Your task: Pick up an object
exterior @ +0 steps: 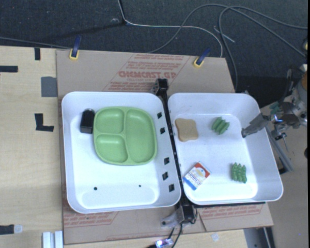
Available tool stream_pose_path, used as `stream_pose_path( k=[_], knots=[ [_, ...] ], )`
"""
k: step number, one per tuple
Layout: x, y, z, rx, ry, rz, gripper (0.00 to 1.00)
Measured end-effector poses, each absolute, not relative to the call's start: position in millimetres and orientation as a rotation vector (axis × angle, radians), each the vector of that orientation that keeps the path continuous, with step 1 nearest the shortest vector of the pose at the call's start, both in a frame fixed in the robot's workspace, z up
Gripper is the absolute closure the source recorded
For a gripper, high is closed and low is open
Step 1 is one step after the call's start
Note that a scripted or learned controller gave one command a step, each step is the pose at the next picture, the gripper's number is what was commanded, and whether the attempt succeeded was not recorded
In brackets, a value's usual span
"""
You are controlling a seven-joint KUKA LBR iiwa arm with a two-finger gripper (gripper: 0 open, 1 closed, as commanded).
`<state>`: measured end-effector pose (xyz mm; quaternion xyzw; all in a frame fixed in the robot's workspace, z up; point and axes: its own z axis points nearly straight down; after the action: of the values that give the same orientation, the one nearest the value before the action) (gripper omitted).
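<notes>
Camera view, looking down at a slant on two shallow white bins lying side by side on a brown cardboard sheet [144, 68]. The right bin [258, 187] is holding the candidate objects: a flat tan, roughly square piece resembling toast [186, 129] near its upper left; a small ribbed green item [220, 125] just to the right of the toast; a second knobbly green item [238, 172] lying toward the lower right; and a small white packet with red and blue print [196, 175] sitting at a tilt near the lower left. All four are resting apart from one another on the bin floor. The left bin [75, 154] is carrying a smooth pale-green plate divided into three compartments [125, 136], with a small black block [87, 121] touching its left rim. The gripper [250, 128] is hanging over the right bin's right rim as a dark slanted shape; whether it is released or clenched cannot be told, and nothing is showing within it. The arm behind is being cut off at the frame's edge.
</notes>
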<state>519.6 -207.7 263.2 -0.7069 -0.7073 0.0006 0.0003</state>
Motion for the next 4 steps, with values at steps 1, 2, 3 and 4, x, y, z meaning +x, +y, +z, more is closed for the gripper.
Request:
stream_pose_path(
  k=[1,2,3,4],
  knots=[
    [519.9,-208,220,-2.218,-2.219,0.006,0.00],
    [509.1,-205,163,-2.217,-2.217,0.006,0.00],
    [499.0,-201,113,-2.217,-2.219,0.005,0.00],
    [500.3,-201,126,-2.218,-2.222,0.001,1.00]
  ],
)
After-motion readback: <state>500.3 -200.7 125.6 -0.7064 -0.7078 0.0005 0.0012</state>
